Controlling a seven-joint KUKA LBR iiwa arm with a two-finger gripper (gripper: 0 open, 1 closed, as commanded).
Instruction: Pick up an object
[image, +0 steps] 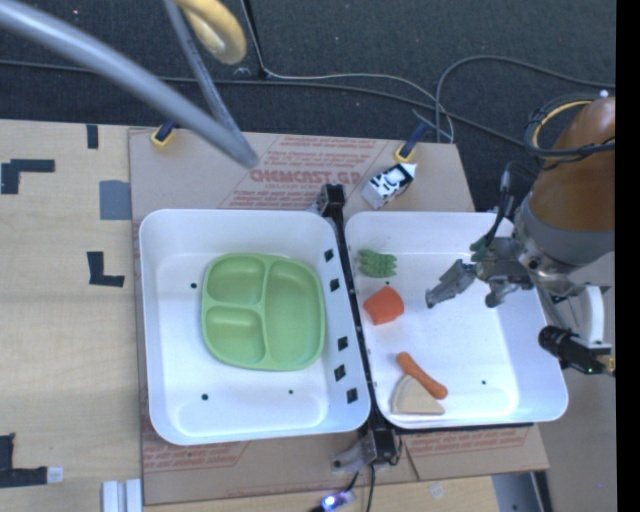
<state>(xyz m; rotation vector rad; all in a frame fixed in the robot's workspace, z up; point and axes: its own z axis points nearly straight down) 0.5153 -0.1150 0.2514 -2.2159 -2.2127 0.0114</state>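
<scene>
The arm (575, 190) is cut off at the right edge, so only its grey wrist and part of the orange band show. A blurred grey bar (130, 65) crosses the upper left, too soft to identify, with a pale yellow blob (215, 28) near the top that is just as unclear.

The gripper (470, 285) hangs over the right bin (500, 395), in its upper right part. Two dark fingers seem to spread apart, one (447, 285) reaching left and the other (500, 293) shorter, with nothing between them; the view is coarse, so their spread is only probably wide.

In the right bin lie four small things near the left wall. A green, knobbly piece (377, 263), perhaps a toy vegetable, is hard to make out. Below it sits a rounded orange-red object (383, 305), smooth and matte. Lower down, a slim orange carrot-like stick (423, 375) lies slanted, its lower end touching or overlapping a pale tan wedge (415, 400) with a flat base. All four lie apart from the gripper.

The left bin (170, 400) is glossy white plastic with rounded corners and holds a light green divided plate (264, 310) with three compartments. Both bins rest on a brown cardboard sheet (300, 165) printed in red, laid over the pale wooden tabletop (60, 330). A small black-and-white object (388, 182) sits on the cardboard above the right bin, its shape unclear
</scene>
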